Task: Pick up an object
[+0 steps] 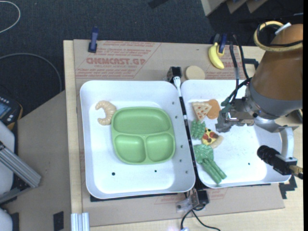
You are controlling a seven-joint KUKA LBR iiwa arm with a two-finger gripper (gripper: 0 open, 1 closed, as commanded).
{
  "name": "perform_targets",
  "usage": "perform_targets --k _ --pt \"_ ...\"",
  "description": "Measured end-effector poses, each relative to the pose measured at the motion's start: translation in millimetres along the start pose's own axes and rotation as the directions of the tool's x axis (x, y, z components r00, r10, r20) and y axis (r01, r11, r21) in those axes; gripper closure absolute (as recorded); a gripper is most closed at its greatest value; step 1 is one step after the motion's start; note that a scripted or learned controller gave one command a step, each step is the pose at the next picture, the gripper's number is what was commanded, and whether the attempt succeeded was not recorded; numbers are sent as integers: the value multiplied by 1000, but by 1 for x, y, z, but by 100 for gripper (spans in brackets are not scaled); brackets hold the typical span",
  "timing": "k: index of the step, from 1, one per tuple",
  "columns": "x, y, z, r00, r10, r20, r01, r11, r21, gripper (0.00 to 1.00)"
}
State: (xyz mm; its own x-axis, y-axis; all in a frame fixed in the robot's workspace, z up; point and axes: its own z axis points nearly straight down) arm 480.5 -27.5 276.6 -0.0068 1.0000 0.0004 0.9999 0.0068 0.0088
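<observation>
Right of centre in the frame, the grey two-finger gripper (225,121) is hovering over the right white bin (250,170), beside the toy food cluster; I can't tell whether it's spread or closed, and nothing is visibly pinched. Best move, I'd judge: centre over one isolated piece, e.g. the orange pizza-slice toy (206,109), and descend straight to avoid nudging neighbours. Count: two bins, one green three-compartment plastic tray (143,134) and one tan croissant toy (106,112) in the left white bin (91,95); right bin is holding one pizza slice, one small round pizza toy (210,137), two green leafy vegetable toys (210,161); one yellow banana toy (216,57) is lying outside, upper right.
</observation>
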Motion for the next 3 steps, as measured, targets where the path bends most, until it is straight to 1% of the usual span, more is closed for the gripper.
perform_targets --k 1,2,3 --pt "37 0 -60 1000 3 0 -3 1000 4 100" --pt "32 16 -40 1000 8 1 -8 1000 11 100" --pt "44 34 -3 1000 5 0 -5 1000 14 100"
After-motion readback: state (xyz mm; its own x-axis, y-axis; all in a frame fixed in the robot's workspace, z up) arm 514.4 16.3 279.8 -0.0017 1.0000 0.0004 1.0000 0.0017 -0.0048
